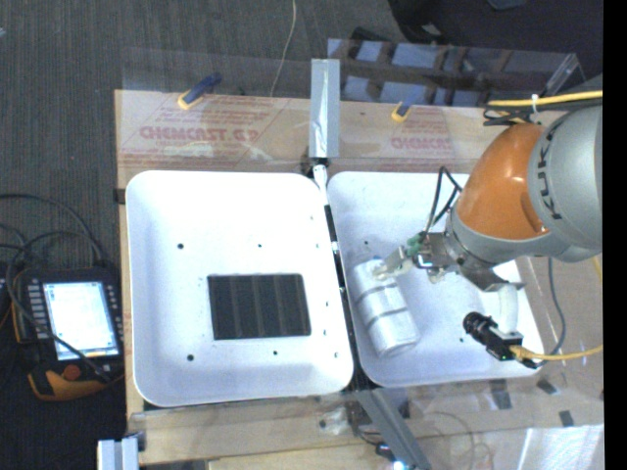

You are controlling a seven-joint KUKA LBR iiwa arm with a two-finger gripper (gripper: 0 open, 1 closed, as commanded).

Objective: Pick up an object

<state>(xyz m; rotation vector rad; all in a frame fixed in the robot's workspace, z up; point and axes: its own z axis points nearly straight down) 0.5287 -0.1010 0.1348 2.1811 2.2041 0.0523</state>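
Right bin [446, 365]: a silver cylinder [384, 305] was seen lying on its side near the left wall, tilted slightly, long axis running front to back.
Cylinder look: metallic grey, a groove was visible around its middle, a rounded cap at the far end.
Gripper [404, 259]: was positioned just above the cylinder's far end, near or touching it; contact could not be confirmed. Finger state: could not be told, the tips were too small and blurred.
Arm [519, 199]: was reached in from the right over the right bin, orange band above the wrist, wrist angled down and to the left.
Left bin [157, 213]: a dark ribbed rectangular pad [259, 305] was seen lying flat near its centre.
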